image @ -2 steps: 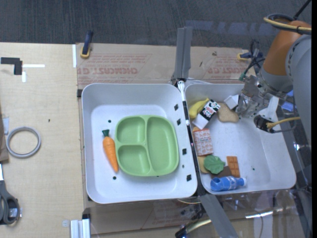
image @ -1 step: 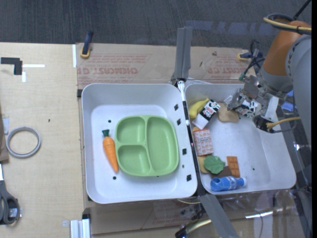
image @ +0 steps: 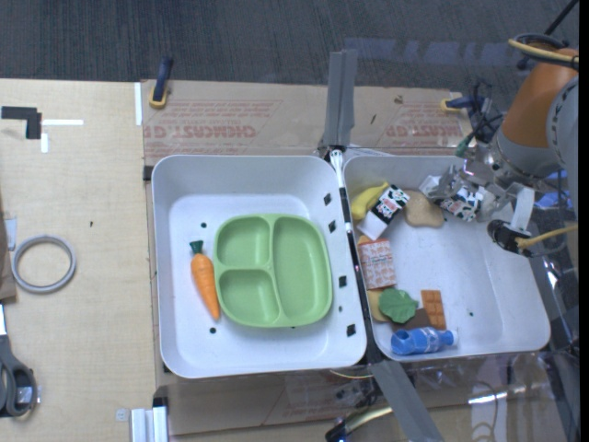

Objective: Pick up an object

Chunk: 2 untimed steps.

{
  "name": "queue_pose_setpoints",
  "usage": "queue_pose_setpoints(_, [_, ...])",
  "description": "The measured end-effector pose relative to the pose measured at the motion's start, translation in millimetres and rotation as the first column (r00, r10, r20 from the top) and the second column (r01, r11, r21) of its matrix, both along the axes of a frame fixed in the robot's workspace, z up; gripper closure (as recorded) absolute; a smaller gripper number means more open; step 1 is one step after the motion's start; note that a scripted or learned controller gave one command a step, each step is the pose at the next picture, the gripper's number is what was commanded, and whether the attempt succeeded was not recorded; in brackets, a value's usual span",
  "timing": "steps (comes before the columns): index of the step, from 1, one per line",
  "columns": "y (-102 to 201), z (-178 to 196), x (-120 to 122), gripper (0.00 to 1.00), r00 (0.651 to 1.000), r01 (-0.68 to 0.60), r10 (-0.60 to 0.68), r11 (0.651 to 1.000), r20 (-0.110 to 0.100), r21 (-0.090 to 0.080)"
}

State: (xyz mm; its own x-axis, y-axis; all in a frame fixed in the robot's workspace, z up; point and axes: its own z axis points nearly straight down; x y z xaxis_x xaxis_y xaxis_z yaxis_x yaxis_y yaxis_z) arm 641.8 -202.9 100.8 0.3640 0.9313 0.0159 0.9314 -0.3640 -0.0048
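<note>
Leftmost, a carrot lay at nine o'clock of the green plate in the left bin. The right bin held a banana at eleven o'clock. At one o'clock the gripper hung just over a small black-and-white toy; whether it was open or closed could not be told. The toy looked light and rigid, best pinched across its narrow sides.
</note>
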Motion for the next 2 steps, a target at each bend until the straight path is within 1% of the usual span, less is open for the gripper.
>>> queue_pose_setpoints(1, [-1,9,-2,1.0,1.0,-0.002,0.002,1.0,-0.01,-0.001])
queue_pose_setpoints(2, [59,100,17,1.0,0.963,0.268,-0.268,0.963,-0.003,-0.018])
